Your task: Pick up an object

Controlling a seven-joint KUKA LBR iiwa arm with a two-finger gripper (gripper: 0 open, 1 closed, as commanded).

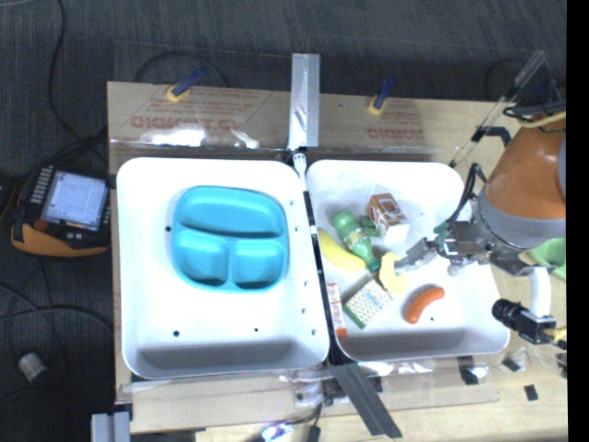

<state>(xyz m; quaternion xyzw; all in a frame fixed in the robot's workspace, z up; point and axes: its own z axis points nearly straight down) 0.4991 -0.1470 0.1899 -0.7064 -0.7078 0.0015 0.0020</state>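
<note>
Hovers with the gripper [411, 257] low inside the right bin [460, 343], just beside a yellow wedge [394, 276]; impossible to make out whether spread or closed, nothing seen clamped. Close by in that bin: an orange sausage [423, 303] near the wedge, a green-and-white packet [366, 304], a banana [338, 251] touching a green bottle [353, 232], a brown carton [386, 212]. In the left bin [138, 339], a blue divided tray [230, 236]

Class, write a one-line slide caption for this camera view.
KUKA arm's tool poised in the right bin beside toy foods; blue divided tray sits in the left bin.
</note>
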